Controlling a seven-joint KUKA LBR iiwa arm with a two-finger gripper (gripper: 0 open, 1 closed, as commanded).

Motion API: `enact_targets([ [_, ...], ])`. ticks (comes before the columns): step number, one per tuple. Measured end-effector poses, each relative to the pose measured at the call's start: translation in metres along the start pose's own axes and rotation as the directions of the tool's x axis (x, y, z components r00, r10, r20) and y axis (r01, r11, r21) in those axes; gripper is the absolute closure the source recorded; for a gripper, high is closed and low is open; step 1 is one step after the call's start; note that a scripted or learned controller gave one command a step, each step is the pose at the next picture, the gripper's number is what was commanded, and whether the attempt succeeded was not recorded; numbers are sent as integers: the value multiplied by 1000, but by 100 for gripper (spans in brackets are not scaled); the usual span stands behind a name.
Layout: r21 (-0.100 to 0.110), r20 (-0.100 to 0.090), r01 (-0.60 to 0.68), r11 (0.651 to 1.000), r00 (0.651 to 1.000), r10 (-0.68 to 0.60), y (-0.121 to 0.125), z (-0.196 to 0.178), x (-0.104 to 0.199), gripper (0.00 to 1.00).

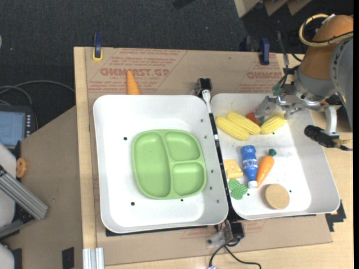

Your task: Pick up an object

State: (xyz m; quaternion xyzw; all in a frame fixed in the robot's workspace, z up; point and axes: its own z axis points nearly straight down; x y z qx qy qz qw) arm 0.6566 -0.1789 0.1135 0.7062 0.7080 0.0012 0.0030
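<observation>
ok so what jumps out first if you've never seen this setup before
The big green divided plate sits alone in the middle of the left bin. The right bin holds a bright jumble: yellow corn, a blue bottle, a toy carrot and a round tan disc. The gripper hangs over that bin's far edge, near the corn, and another orange carrot lies on the board behind the left bin.

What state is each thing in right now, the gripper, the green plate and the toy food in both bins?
Gripper: low over the right bin's far end, beside the yellow corn cobs.
Green three-compartment plastic plate: flat in the left white bin.
Two yellow toy corn cobs: lying side by side.
Blue bottle: lying down.
Orange toy carrot: lying against the bottle.
Round tan disc: lying flat.
</observation>
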Motion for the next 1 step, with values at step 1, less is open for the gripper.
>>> enact_targets([
  [1,4,-6,5,1000,1000,-5,4,28,87,0],
])
